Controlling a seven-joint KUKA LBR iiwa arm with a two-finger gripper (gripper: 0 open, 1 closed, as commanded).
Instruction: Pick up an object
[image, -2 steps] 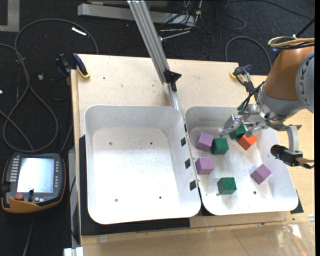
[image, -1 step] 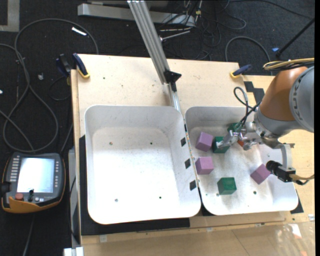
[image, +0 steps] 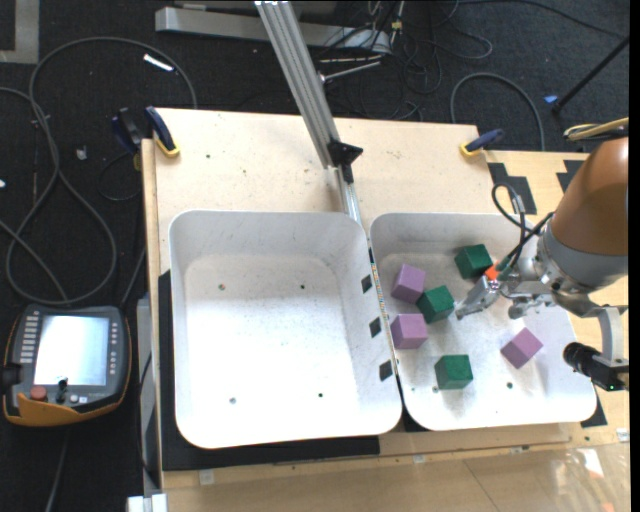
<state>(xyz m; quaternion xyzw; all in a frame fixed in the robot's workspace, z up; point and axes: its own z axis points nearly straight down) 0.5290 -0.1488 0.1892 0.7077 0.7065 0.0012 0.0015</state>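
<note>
The right bin (image: 560, 408) holds several cubes. Three are green: one at the back (image: 473, 261), one in the middle (image: 437, 303) and one near the front (image: 454, 371). Three are purple: two by the bin's left wall (image: 408, 283) (image: 408, 330) and one to the right (image: 521, 348). My gripper (image: 480, 297) hangs over the bin's middle, just right of the middle green cube and in front of the back green one. I see no cube held in it. The arm's grey and orange wrist (image: 592, 225) covers the bin's right side.
The left bin (image: 190, 300) lies beside the right one, and a dividing rim (image: 378, 320) runs between them. A metal pole (image: 305, 85) slants in from the back. A teach pendant (image: 65, 362) lies on the floor to the left.
</note>
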